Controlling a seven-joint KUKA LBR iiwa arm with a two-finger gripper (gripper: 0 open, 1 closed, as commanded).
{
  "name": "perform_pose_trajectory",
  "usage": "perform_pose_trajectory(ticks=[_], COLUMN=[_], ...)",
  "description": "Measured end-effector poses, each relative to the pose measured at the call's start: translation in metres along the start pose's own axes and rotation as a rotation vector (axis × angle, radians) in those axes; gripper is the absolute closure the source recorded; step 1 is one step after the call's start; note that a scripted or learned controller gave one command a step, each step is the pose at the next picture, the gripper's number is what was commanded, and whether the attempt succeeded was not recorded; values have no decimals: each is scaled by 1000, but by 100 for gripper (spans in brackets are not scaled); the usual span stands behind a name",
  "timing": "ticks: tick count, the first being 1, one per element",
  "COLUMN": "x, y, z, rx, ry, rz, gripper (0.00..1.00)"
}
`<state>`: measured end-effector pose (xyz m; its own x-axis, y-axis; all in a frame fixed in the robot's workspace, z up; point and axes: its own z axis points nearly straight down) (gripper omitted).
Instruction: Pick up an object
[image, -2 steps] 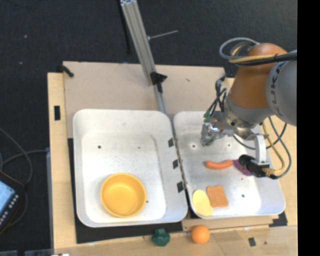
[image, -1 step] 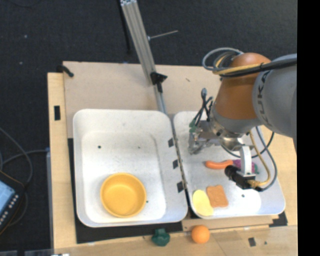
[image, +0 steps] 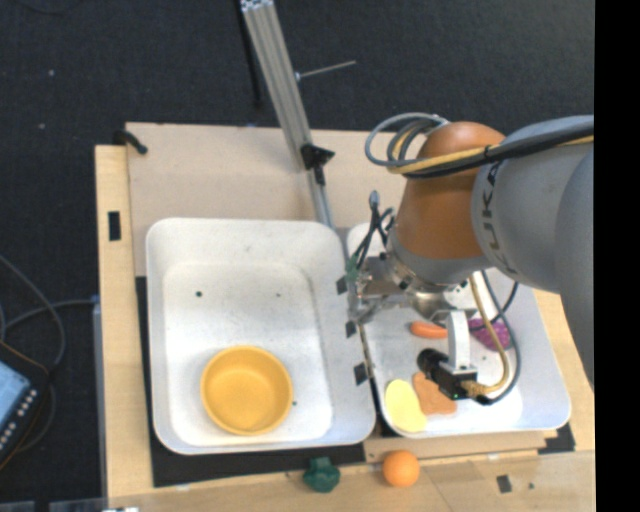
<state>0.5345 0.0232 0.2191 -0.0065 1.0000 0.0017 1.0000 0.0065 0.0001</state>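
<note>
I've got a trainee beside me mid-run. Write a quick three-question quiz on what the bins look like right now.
1. True or false: the yellow bowl sits in the left bin.
2. Which thing lies on the bench outside the bins, beside the green object? A) purple object B) orange ball C) yellow bowl
3. Fill in: the arm hangs over the ___ bin.

Key: 1 true. 2 B, the orange ball. 3 right; the right bin also holds the purple object.
</note>
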Motion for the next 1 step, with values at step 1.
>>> perform_pose_trajectory(ticks=[1], x=[53], y=[-19], z=[-6], rx=[0], ry=[1], rz=[-2], gripper=[100])
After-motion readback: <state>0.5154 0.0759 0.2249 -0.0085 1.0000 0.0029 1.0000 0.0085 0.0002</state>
